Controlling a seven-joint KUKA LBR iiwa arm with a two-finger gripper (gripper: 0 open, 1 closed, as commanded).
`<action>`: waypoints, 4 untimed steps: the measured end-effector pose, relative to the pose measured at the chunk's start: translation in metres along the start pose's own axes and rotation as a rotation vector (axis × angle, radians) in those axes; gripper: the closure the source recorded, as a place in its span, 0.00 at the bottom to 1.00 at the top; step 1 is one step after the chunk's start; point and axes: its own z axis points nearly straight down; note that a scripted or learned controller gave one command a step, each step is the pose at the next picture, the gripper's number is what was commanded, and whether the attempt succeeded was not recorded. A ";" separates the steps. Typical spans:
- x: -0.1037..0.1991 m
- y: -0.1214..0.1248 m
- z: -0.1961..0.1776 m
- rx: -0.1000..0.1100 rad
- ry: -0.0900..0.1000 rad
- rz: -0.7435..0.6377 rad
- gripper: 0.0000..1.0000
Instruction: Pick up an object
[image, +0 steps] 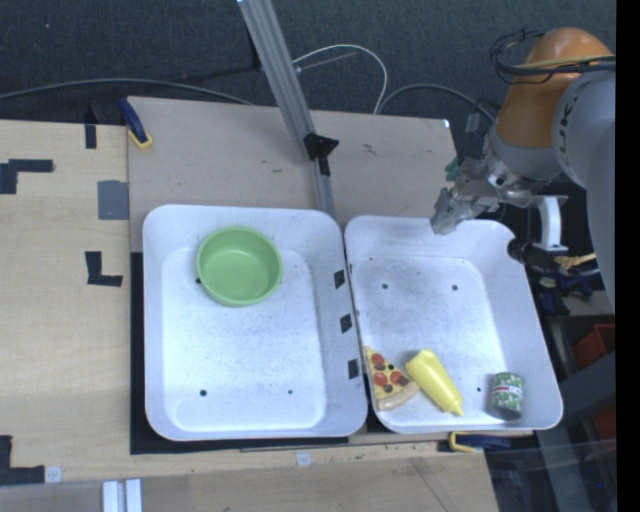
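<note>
My gripper (446, 219) hangs over the far rim of the right bin (500, 300), near its back right corner, with nothing seen between its tips. A yellow mustard bottle (435, 381) lies tilted near the front of the right bin. A toy pizza slice (386, 377) rests just left of it, against the bin's left wall. A small dark green can (506, 394) sits in the front right corner. A green bowl (238, 265) stands upright in the back left part of the left bin (180, 400).
A slanted grey metal pole (290, 90) crosses the bench behind the bins. Cables (350, 55) loop on the dark floor at the back. The arm's body and orange band (545, 90) rise at the right edge. Wooden bench surface (60, 330) lies left.
</note>
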 end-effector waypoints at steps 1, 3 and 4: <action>0.045 0.005 -0.005 -0.001 0.001 -0.004 1.00; 0.155 -0.002 0.005 0.002 0.002 -0.006 1.00; 0.217 -0.006 -0.009 -0.001 0.002 -0.007 1.00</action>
